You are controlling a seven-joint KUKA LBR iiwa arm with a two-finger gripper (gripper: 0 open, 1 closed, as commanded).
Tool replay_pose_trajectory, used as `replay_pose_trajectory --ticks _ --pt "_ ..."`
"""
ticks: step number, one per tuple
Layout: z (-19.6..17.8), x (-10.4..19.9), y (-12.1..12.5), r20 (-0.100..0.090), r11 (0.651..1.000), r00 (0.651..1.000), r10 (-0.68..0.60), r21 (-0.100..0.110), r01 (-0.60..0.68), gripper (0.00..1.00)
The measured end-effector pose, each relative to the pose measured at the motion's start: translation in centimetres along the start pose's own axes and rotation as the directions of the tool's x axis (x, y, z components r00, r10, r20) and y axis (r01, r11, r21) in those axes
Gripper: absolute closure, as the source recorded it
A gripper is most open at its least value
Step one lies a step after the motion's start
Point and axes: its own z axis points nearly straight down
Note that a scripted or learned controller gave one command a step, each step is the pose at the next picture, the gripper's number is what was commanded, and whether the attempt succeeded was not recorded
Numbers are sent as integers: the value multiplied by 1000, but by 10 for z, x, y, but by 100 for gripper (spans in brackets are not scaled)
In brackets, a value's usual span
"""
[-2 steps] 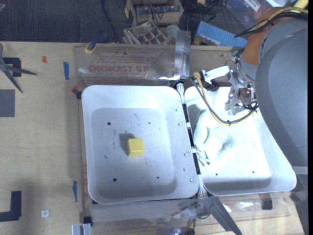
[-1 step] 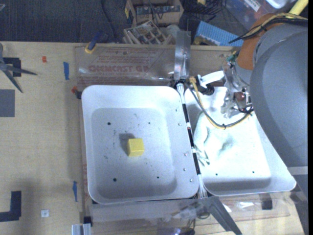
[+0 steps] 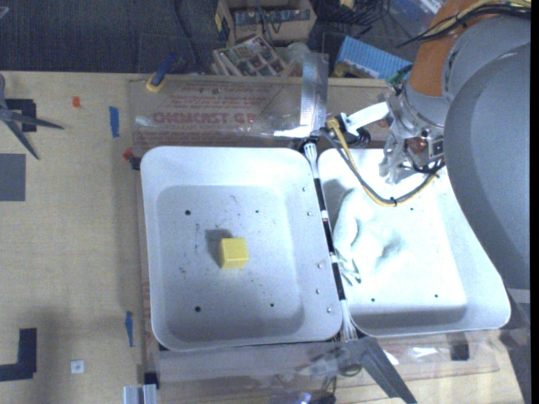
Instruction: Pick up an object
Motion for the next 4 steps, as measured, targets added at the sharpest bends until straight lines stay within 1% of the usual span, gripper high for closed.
replay_pose_trajectory --ticks 1,2,3,4 --pt "59 -17 20 2 994 994 112 3 -112 100" --pt "95 -71 10 -9 975 975 -222 -3 222 100" --pt "0 -28 9 0 974 974 -226 0 226 100" --pt "24 -16 23 -1 999 999 -44 -1 44 100"
